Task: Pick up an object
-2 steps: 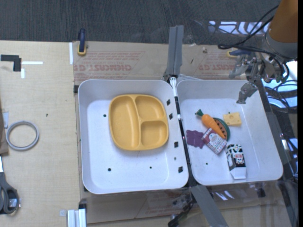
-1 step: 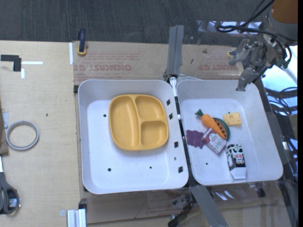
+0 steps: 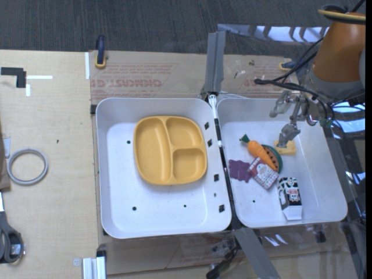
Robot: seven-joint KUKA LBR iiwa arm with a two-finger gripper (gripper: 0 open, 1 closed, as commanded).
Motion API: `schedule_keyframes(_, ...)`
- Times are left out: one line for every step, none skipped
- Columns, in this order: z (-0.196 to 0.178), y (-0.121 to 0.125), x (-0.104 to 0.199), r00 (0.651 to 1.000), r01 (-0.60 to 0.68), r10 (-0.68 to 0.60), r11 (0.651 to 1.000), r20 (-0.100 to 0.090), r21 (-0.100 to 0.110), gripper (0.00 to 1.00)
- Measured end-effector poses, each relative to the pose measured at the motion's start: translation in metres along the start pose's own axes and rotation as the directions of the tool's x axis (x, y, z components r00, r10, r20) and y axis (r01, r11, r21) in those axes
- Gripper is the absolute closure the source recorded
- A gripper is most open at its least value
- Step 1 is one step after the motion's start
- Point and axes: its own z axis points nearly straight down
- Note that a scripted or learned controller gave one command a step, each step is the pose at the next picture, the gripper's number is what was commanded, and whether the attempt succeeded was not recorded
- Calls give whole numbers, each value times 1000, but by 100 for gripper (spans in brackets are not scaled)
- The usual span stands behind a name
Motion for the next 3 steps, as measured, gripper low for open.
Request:
schedule_keyframes(62,19,21,929,-370,370,929,1,0,0)
schedule_keyframes(52,19,20,930,-367,367,930,5,0,100)
schedule_keyframes(-46,102,22,917,-400,400,917,1,-1,100)
